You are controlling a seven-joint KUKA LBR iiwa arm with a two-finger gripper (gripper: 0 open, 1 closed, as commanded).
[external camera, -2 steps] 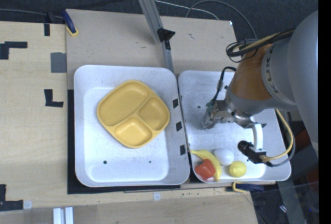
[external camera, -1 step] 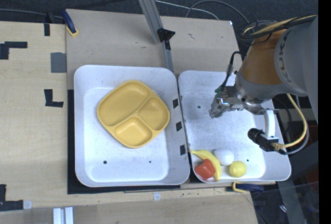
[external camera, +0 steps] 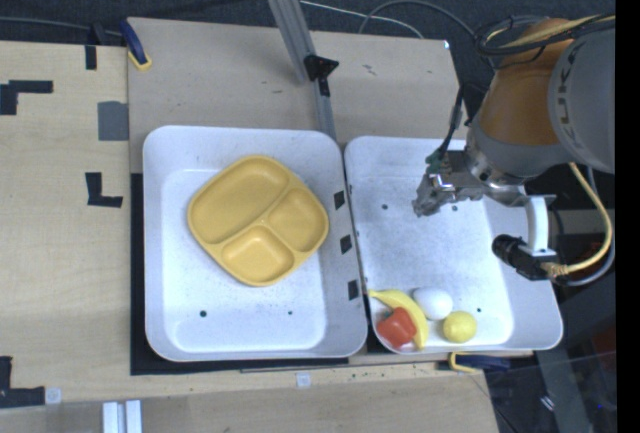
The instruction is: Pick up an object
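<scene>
The gripper (external camera: 428, 201) hovers over the right bin (external camera: 400, 171); whether it is released or clenched cannot be told. Banana (external camera: 412, 306), red object (external camera: 397, 326), egg (external camera: 434, 302) and lemon (external camera: 459, 326) cluster at its near edge.

Grey arm (external camera: 590, 91), orange band

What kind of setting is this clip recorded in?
Most likely a robot lab's grasping test bench: two white bins side by side on a wooden bench, toy food and a yellow divided plate inside, an industrial arm's gripper above.
</scene>
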